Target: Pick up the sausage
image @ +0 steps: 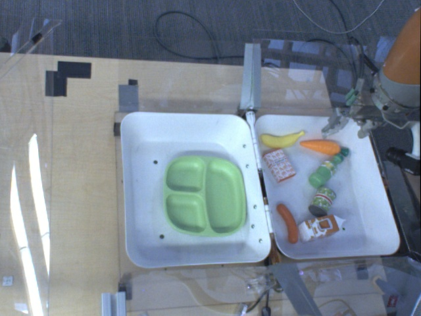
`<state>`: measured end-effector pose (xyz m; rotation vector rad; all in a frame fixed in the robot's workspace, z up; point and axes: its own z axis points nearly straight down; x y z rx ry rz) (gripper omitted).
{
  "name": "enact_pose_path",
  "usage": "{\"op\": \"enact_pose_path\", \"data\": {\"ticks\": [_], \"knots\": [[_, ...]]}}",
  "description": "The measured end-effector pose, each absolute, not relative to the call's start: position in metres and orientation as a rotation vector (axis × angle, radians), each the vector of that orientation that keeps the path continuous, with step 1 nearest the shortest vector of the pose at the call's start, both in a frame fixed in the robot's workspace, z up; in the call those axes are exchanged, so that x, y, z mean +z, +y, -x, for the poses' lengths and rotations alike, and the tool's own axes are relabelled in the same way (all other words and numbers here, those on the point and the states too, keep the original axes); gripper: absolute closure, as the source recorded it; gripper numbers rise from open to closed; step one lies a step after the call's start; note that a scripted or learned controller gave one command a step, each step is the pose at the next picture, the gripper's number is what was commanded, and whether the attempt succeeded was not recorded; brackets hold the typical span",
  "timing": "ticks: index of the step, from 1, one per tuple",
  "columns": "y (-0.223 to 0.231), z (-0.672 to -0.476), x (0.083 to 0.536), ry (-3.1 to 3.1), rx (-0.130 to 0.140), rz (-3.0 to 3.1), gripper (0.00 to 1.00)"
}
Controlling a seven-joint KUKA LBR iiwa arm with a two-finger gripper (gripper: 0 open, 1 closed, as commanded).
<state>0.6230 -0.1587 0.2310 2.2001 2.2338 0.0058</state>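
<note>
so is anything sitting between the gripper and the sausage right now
Yes. The gripper hovers at the right bin's far edge, while the sausage lies near the front. The carrot, green bottle and a small can lie between them; a white bottle touches the sausage.

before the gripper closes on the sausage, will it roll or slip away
The sausage looks smooth and rounded, so it may slip between the fingers. Its slight curve probably limits rolling. It lies close beside the small bottle, which could get nudged. It looks like a light toy.
</note>
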Motion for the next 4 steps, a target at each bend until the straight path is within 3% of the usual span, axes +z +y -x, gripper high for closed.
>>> {"op": "enact_pose_path", "data": {"ticks": [1,2,3,4], "knots": [[-0.165,-0.613,0.090,2.090,0.007,-2.337,0.00],[-0.181,-0.582,0.089,1.998,0.010,-2.415,0.00],[-0.180,-0.585,0.102,1.998,0.023,-2.409,1.00],[-0.138,-0.605,0.219,2.258,0.010,-2.173,1.00]]}}
